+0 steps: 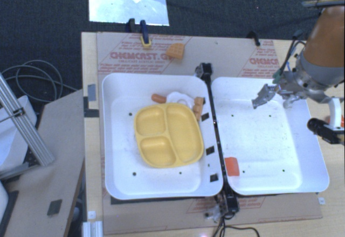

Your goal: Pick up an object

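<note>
Gripper hanging over the back part of the right bin, fingers spread apart with nothing between them. Orange block down at that bin's front left corner, well apart from the gripper. In the left bin, yellow divided tray, small sausage just behind it.

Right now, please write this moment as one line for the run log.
gripper: over right white bin, holding nothing | orange block: right bin, near-left corner | yellow divided plastic tray: left white bin
</note>
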Robot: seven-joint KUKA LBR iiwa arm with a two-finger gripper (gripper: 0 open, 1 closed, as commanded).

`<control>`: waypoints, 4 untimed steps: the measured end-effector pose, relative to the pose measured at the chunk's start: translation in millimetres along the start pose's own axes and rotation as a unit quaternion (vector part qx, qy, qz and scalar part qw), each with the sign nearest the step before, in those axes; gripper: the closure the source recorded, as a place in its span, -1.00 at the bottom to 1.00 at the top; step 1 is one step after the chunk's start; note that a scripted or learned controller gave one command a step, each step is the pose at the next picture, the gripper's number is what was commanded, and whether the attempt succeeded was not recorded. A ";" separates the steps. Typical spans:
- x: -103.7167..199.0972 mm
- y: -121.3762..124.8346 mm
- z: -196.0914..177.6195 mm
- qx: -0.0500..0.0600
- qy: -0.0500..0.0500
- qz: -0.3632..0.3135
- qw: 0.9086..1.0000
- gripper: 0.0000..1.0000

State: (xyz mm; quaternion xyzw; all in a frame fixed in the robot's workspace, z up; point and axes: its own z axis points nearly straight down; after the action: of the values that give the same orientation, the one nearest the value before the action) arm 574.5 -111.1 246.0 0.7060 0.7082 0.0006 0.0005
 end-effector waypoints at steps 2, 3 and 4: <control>48.4 -12.9 -145.2 -0.003 0.000 -0.003 1.000 1.00; 48.2 -13.1 -144.8 -0.003 -0.001 -0.003 1.000 -1.00; 48.2 -13.1 -144.8 -0.003 -0.001 -0.003 1.000 -1.00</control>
State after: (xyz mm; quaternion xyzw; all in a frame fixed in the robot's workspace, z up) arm 561.0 -62.9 390.8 0.7040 0.7102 0.0021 0.0029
